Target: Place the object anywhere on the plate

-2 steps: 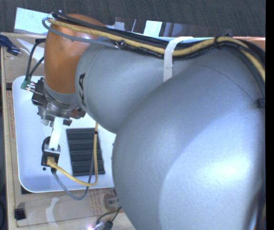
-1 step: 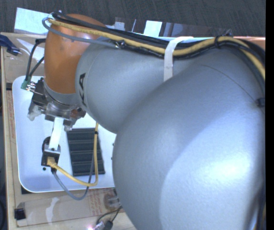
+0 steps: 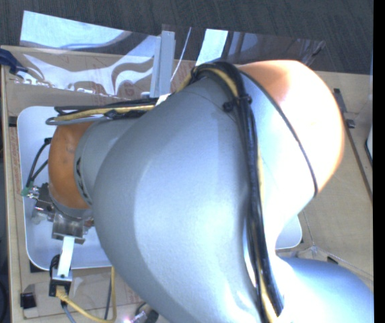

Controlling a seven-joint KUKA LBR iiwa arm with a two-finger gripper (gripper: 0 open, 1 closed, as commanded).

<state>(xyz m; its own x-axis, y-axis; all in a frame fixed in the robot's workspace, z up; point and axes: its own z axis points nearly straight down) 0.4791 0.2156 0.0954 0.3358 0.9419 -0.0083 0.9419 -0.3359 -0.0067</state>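
Plainly, the grey arm (image 3: 199, 200) sweeps in from the right and covers most of the view, with a bundle of black and yellow cables (image 3: 250, 173) running down its back. Its orange band (image 3: 63, 160) sits over the white bin (image 3: 25, 147) on the view's left side, and the claw (image 3: 63, 229) hangs just below that band, near the bin's front edge. From this angle I cannot tell whether the claw is open or shut, or whether it has hold of anything. I cannot tell either where the object or the plate lies relative to the claw, since the arm hides most of the bin floor. A corner of the second bin (image 3: 291, 237) peeks out beside the arm, on the wooden bench (image 3: 354, 180).
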